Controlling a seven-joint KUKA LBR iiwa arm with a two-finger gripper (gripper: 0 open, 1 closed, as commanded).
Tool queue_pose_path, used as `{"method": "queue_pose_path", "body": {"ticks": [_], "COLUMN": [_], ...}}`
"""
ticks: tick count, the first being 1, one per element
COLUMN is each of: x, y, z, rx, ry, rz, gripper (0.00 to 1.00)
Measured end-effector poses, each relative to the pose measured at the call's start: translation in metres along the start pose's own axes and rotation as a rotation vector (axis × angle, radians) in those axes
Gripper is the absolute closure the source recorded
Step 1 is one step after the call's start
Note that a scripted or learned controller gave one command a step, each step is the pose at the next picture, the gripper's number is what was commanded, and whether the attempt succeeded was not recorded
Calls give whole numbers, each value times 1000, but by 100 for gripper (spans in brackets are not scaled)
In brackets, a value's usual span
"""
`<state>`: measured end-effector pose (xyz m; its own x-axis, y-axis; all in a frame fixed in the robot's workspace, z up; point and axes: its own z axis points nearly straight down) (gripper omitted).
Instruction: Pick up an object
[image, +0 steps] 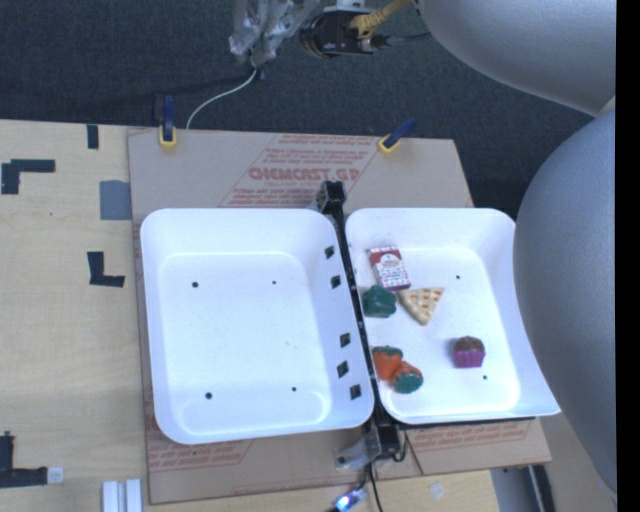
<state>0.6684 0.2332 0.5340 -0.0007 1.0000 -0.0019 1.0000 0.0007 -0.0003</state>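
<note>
Looming at the bench's right edge, the grey arm (590, 280) is raised, and its gripper (262, 30) hangs blurred beyond the far edge; whether anything is gripped cannot be told. The left bin (160, 300) carries nothing. The right bin (500, 250) carries the red packet (388, 268), yellow wedge (423, 303), green lump (379, 301), orange-and-green toy (396, 368) and purple piece (468, 351), bunched toward its left wall. Judging by this, no pick looks made.

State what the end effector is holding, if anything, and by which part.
Nothing is seen held. The end effector sits above the bench, far from the toys in the right bin.
</note>
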Motion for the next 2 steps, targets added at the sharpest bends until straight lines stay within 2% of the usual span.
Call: {"method": "queue_pose_path", "body": {"ticks": [1,2], "x": [0,-95], "y": [-29,-74], "z": [-1,-1], "rx": [3,1], "ry": [1,0], "rz": [-1,7], "gripper": [100,100]}}
